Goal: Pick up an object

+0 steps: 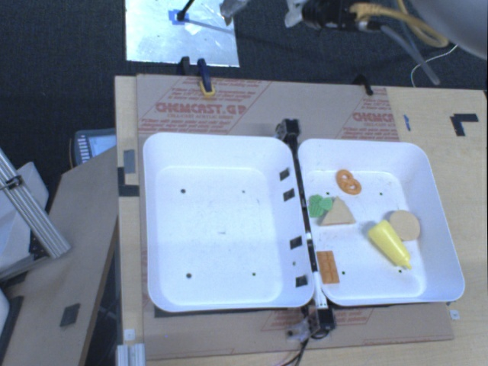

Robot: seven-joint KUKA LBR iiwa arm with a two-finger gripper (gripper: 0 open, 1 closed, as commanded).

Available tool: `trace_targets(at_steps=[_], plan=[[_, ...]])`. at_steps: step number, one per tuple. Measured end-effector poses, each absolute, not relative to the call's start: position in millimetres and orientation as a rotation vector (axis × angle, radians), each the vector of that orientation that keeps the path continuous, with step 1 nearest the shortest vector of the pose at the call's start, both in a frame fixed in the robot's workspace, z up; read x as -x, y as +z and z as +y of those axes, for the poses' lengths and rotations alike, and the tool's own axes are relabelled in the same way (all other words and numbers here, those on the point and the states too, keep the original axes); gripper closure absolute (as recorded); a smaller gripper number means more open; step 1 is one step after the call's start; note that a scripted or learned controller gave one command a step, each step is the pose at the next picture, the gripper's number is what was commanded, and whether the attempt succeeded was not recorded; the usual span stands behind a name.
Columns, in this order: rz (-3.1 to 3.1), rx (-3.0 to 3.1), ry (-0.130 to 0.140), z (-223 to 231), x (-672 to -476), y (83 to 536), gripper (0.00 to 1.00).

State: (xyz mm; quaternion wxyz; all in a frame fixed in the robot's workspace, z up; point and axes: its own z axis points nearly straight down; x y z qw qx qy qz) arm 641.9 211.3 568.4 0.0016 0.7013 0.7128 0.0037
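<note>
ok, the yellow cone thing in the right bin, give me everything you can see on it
The yellow cone looks like smooth plastic, plain bright yellow. It lies on its side on the floor of the right bin, wide end up-left, narrow tip pointing down-right toward the bin's lower right corner. Its upper right side meets or overlaps the tan round disc; I cannot tell if they touch. It lies apart from the tan wedge.
</note>
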Motion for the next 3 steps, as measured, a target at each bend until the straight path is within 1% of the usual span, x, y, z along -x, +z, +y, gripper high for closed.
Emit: trace_targets(at_steps=[1, 2, 3], plan=[[2.239, -2.197, 0.015, 211.5, -641.9, 579.9, 1.0], [2.24, -2.196, 0.014, 211.4, -641.9, 579.6, 0.0], [2.242, -2.192, 0.018, 211.6, -641.9, 591.2, 1.0]])
